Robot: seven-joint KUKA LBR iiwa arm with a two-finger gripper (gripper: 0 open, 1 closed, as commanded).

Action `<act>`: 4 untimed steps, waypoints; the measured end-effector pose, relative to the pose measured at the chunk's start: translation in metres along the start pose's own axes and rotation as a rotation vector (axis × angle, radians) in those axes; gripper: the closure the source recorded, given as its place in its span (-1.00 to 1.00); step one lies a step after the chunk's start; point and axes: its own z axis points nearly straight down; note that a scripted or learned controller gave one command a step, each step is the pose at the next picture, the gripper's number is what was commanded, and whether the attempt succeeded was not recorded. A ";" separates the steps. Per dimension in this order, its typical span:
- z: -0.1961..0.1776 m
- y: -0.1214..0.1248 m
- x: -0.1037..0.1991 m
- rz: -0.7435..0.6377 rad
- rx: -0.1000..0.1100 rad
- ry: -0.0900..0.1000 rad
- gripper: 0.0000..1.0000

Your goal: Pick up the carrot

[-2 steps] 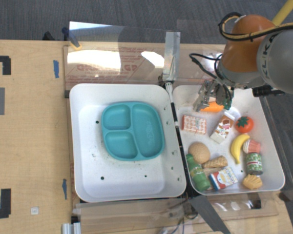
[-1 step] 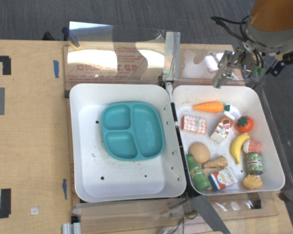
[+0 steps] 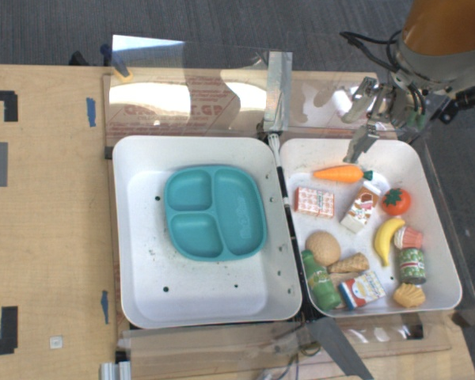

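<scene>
A tan counter (image 3: pixel 39 236) carries two white bins side by side. Over the back edge of the right bin (image 3: pixel 439 236), the gripper (image 3: pixel 364 145) hangs with nothing between its fingers; whether they stand apart or together cannot be told. Just beneath lies the carrot (image 3: pixel 338 174), on its side, tip pointing left, free of the neighbouring toy food, so a descent looks unobstructed. The left bin (image 3: pixel 134 236) holds a teal divided plate (image 3: pixel 215 212).
</scene>
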 end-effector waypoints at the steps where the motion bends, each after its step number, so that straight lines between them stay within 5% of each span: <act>1: 0.174 -0.037 -0.007 -0.020 -0.001 -0.011 -1.00; 2: 0.160 -0.036 -0.010 -0.021 -0.003 -0.021 1.00; 3: 0.082 -0.039 -0.006 0.010 -0.001 -0.008 1.00; 4: 0.113 -0.028 0.059 -0.305 -0.002 0.007 1.00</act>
